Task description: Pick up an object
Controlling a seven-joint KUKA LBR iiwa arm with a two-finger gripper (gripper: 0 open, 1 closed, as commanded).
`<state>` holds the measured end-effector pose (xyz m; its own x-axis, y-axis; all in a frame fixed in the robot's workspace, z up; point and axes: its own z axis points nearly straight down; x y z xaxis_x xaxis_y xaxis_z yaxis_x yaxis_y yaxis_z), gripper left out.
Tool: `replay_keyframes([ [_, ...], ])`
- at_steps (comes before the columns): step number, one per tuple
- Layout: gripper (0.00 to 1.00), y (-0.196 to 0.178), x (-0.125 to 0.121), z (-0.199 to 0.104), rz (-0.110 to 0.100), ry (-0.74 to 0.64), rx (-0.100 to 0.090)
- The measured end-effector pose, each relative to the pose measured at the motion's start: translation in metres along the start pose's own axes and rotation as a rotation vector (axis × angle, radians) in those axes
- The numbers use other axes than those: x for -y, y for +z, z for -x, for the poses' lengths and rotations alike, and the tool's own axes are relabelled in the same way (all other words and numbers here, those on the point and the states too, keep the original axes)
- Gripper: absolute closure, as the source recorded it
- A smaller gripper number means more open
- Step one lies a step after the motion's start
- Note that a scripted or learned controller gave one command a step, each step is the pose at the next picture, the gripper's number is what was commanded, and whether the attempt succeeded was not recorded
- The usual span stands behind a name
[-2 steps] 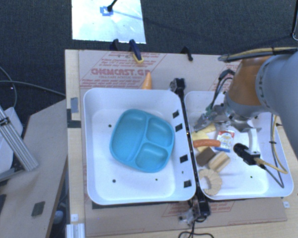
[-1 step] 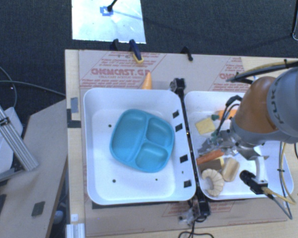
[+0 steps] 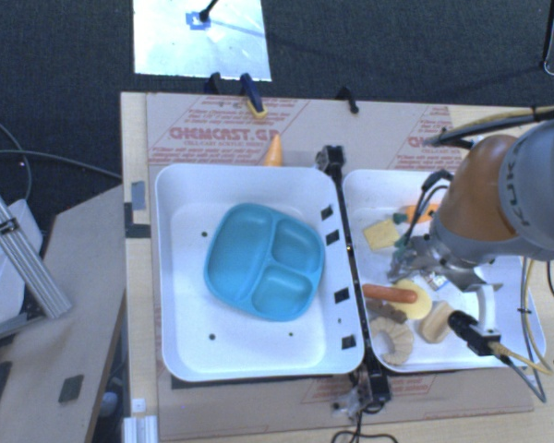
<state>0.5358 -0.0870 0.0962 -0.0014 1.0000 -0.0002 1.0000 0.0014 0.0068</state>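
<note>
You see the gripper (image 3: 408,264) low in the right bin (image 3: 379,185), I cannot tell its state, and the sausage (image 3: 389,293) lies just below it toward the near rim, its long axis going across from left to right

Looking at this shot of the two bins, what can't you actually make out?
- Gripper: in the camera view the arm's wrist covers the fingers, so open or shut is unclear.
- Right bin: its right part is hidden under the arm.
- Orange piece by the yellow block: partly covered by cables, shape unclear.
</note>
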Motion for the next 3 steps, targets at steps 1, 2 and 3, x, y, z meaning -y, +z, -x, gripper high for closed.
replay_keyframes([
  [1,1.0,-0.095,-0.124,-0.009,0.014,-0.008,0.003],
  [2,1.0,0.015,0.018,0.006,-0.014,0.007,-0.003],
  [3,1.0,-0.095,-0.046,-0.045,0.009,-0.01,-0.001],
])
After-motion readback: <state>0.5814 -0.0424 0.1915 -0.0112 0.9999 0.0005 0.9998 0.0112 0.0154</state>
